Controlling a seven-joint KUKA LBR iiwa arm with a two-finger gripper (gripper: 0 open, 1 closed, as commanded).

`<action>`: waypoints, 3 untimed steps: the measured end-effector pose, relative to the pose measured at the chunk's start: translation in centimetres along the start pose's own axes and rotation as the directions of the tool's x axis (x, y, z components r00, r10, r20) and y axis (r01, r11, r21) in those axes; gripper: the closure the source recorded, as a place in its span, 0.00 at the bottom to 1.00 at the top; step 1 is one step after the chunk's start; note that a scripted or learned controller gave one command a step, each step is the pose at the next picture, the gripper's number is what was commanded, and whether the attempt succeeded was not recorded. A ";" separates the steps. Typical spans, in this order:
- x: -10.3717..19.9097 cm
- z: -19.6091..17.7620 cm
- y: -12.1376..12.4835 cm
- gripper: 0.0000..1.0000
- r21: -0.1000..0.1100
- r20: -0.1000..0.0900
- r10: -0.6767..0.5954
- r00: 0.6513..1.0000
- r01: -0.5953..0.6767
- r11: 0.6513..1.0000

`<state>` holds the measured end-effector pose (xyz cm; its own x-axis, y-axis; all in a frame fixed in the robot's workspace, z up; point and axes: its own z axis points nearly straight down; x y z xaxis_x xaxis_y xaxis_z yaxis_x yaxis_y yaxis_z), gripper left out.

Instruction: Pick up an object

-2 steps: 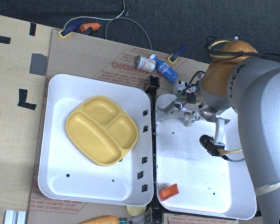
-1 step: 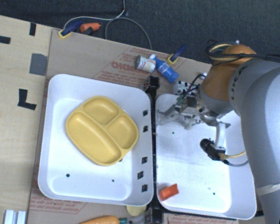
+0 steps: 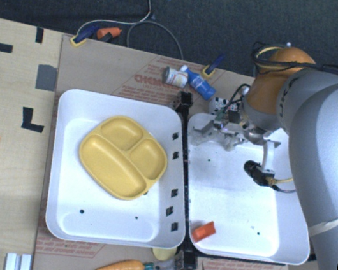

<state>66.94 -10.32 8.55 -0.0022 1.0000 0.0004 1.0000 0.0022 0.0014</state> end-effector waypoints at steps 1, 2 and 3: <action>0.0 -1.0 0.0 1.00 -0.002 0.002 -0.002 1.000 0.002 1.000; 6.2 -10.5 -8.8 1.00 0.000 -0.003 -0.003 1.000 0.003 1.000; 5.8 -9.8 -8.6 0.00 0.003 -0.001 0.001 1.000 -0.001 1.000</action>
